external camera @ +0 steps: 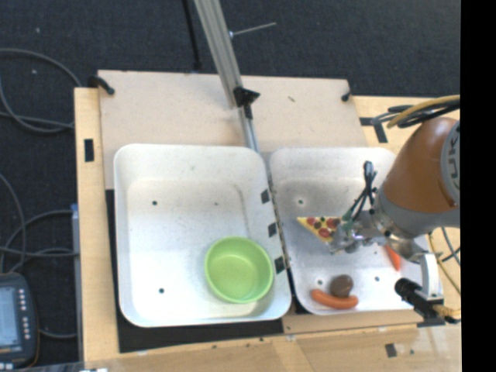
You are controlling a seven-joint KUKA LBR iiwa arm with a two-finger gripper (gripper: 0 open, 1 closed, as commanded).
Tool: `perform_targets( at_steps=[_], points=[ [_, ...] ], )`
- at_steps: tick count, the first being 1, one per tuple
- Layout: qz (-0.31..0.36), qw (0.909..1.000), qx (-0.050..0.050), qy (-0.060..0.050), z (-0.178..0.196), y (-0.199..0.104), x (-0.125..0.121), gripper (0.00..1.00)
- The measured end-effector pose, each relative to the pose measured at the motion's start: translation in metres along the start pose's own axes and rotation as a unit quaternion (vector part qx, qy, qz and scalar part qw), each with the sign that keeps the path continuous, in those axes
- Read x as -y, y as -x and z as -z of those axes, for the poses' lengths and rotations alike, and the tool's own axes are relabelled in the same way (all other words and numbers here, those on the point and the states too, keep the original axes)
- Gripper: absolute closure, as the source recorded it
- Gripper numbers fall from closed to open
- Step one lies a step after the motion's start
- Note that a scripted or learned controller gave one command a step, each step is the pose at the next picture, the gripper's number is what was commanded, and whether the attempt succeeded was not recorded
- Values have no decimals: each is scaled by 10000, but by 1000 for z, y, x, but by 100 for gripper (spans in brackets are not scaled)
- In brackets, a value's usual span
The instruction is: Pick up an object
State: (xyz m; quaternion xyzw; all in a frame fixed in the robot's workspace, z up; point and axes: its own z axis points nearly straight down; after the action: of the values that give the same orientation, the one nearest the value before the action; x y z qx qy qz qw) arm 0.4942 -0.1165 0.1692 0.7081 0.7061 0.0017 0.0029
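Arm enters from 3 o'clock, orange band over the right bin (310,169); gripper (346,239) low at the bin's centre, right at the 3 o'clock end of the toy pizza slice (320,225). Cannot tell whether the claw is spread or clenched; wrist and cables mask it. Pizza slice lies flat, likely target, tip toward 9 o'clock. Risks, as judged: a flat thin piece gives little to pinch, so the claw may close over it and come up bare, or nudge it toward 9 o'clock against the bin wall. Toy hot dog (335,300) and brown round piece (342,285) touch at 6 o'clock, near; small orange piece (394,259) at 4 o'clock. Green bowl (238,269) in left bin (155,177), well apart.
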Motion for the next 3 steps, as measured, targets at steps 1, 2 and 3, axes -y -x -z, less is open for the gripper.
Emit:
perform_targets(
  at_steps=[1,2,3],
  points=[
    [31,10000,-1,6,50,1,-3,100],
    [36,10000,-14,-28,57,-49,-36,100],
    [58,10000,-18,-24,54,-100,-66,100]
  ],
)
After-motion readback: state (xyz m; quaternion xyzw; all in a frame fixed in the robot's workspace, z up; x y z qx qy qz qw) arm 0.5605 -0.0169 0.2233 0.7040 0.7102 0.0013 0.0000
